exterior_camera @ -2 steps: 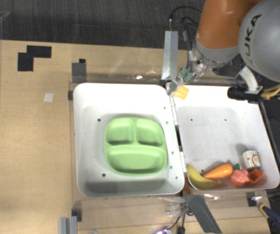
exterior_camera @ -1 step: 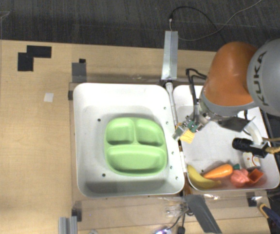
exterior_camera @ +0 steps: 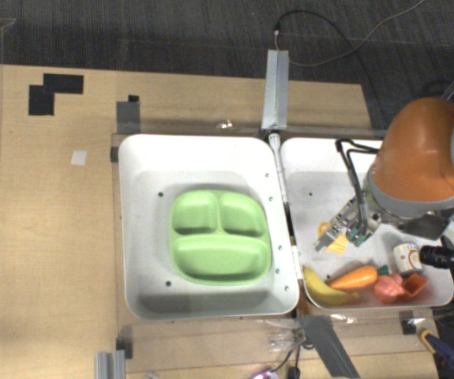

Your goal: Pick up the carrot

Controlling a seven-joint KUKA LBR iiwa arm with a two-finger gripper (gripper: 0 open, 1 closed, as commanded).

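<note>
The orange carrot point(exterior_camera: 354, 276) with a green stub at its right end lies near the front of the right bin point(exterior_camera: 313, 168), resting against a yellow banana point(exterior_camera: 324, 289). My gripper point(exterior_camera: 339, 232) hangs a short way above and behind the carrot, over a small yellow item point(exterior_camera: 338, 246), and is apart from the carrot. The grey arm with its orange band point(exterior_camera: 420, 152) reaches in from the right and hides the bin's back right part.
A red toy food piece point(exterior_camera: 392, 288) and a small white can point(exterior_camera: 407, 257) lie right of the carrot. The left bin point(exterior_camera: 144, 212) holds a green divided plate point(exterior_camera: 220, 235). A metal divider point(exterior_camera: 276, 93) stands between the bins at the back.
</note>
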